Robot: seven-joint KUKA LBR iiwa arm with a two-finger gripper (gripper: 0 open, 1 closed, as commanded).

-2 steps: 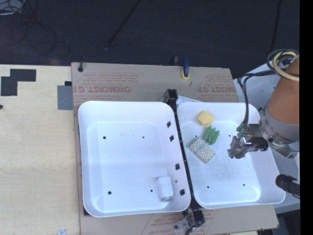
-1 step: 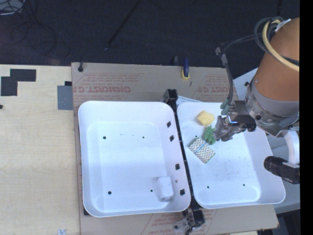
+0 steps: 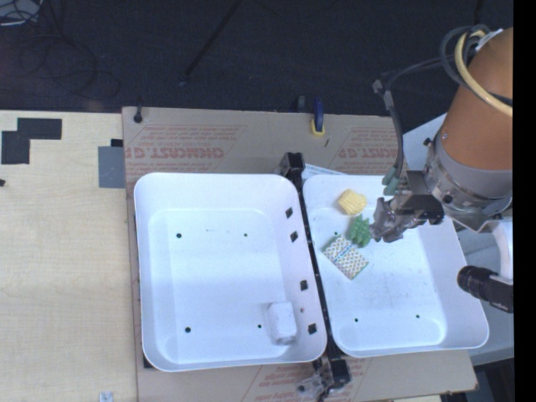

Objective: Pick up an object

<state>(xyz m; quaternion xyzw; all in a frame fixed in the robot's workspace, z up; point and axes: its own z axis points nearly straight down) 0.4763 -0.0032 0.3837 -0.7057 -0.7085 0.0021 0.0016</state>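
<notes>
Two shallow white bins are seen side by side on a cardboard-covered bench (image 3: pixel 218 141), joined along a black divider strip (image 3: pixel 303 249) with small black clips; the left bin (image 3: pixel 167 199) is seen to hold a single pale, whitish rounded object (image 3: pixel 281 321) near its lower right corner, close to the divider; the right bin (image 3: pixel 419 316) is seen to hold three small things gathered in its upper left part: a yellow, lumpy block (image 3: pixel 352 201) nearest the far rim, a small green object (image 3: pixel 361 231) below it and slightly to the right, and a flat card or packet with a blue-and-white chequered pattern (image 3: pixel 346 257), tilted, lying just beside the green object towards the near side; whether card and green object touch cannot be judged. The grey arm with its orange band (image 3: pixel 490 74) is seen reaching in from the right over the right bin; the gripper (image 3: pixel 387 224) is lowered above the bin floor just to the right of the green object, and very near it; how far it is spread cannot be told, since the dark metal parts blur together, and nothing can be made out as held by it. A dark cylindrical part (image 3: pixel 484 285) is seen at the right rim of the right bin; beyond the bench, a dark floor with cables (image 3: pixel 50 23) is visible.
</notes>
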